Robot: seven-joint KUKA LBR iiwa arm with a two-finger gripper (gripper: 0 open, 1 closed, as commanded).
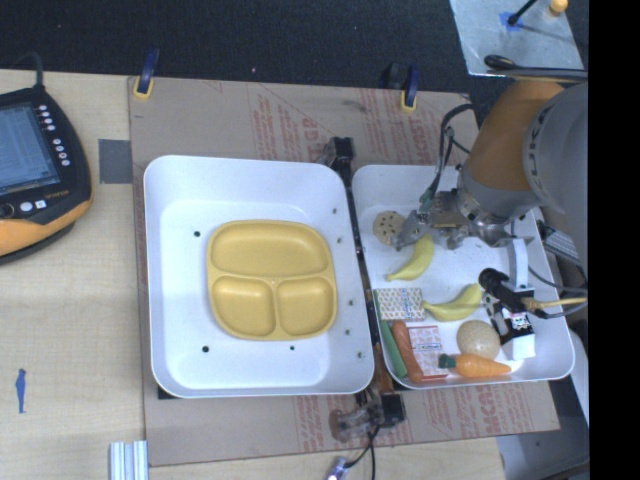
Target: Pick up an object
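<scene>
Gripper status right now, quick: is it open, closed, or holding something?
Gripper: low in the right bin, at the upper banana beside the cookie; open or closed cannot be told, and no object is seen held.

Two white bins sit side by side on the bench. The left bin (170,268) holds a yellow divided tray (271,277), lying flat near its centre. The right bin (385,190) holds a cookie (387,226), two bananas, a carrot (476,367), a pale egg-shaped item (478,340) and a flat printed packet (417,346). The gripper (424,230) is low over the upper banana (416,258), touching or just above its upper end; contact cannot be confirmed. The lower banana (453,304) lies apart. A handheld controller (35,173) rests at the bench's left edge.
</scene>
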